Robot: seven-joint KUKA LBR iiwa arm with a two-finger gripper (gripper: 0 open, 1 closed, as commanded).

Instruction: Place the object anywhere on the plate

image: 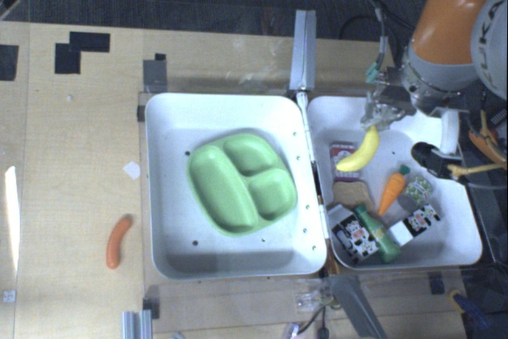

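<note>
You have the gripper (379, 113) in the upper right of the frame, over the far end of the right bin (468, 246), and its fingers pinch the top end of the banana (359, 152). The banana hangs down and to the left from that hold; whether its lower tip touches the things under it you cannot tell from this slant. The green plate (240, 182) lies in the middle of the left bin (163, 171), its three compartments bare.

Judging from this, you are at the lift-and-carry step: the grasp looks made, the placing is not yet done. The next move calls for raising the banana above the wall between the two bins, then carrying it toward the left of the frame until it hangs over the plate, lowering, and letting go. The hold is at one end only, so the fruit may swing or slip.

Below the banana in the right bin sit a carrot (392, 192), a green bottle (377, 233) and small cartons (351, 236).
</note>
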